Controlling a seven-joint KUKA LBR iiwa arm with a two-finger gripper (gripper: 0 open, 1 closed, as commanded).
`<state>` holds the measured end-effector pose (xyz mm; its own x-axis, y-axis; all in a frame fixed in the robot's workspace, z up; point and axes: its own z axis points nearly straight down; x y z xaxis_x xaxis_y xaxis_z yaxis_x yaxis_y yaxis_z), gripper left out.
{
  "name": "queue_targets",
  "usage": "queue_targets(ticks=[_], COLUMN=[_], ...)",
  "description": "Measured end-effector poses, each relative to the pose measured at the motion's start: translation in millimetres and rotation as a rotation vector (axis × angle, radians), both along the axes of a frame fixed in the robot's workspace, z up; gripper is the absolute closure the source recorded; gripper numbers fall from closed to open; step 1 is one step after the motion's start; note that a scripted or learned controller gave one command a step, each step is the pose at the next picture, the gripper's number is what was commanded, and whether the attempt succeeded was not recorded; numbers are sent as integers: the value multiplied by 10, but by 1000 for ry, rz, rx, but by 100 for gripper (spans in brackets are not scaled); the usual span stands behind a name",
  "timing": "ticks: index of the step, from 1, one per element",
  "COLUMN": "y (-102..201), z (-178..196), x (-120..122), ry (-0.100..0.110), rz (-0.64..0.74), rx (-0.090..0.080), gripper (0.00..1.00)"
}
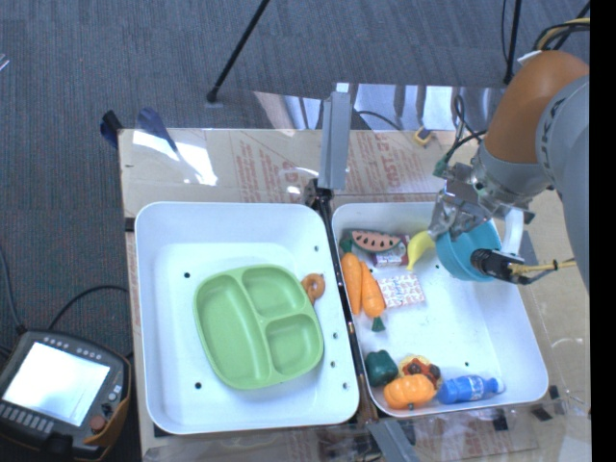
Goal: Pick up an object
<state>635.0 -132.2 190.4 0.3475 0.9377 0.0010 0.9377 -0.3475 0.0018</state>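
Blue cup (464, 257), one, sits by the gripper (450, 222) (grip unclear), near one banana (420, 247) and two carrots (352, 280).

Grey arm (568, 133), orange wrist band

Two bins (171, 258) (467, 330), two carrots (352, 279) (372, 296), one tray (258, 327)

Blue bowl (468, 257) partly behind tool (450, 222)
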Motion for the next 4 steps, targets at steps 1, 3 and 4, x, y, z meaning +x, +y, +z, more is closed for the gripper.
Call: queue_targets(ticks=[1,3,4], y=[-150,-513,-372], z=[-117,-88,-790], x=[-120,102,161], ry=[9,0,-11], rz=[-84,2,487], rx=[2,12,24], gripper=[100,100,100])
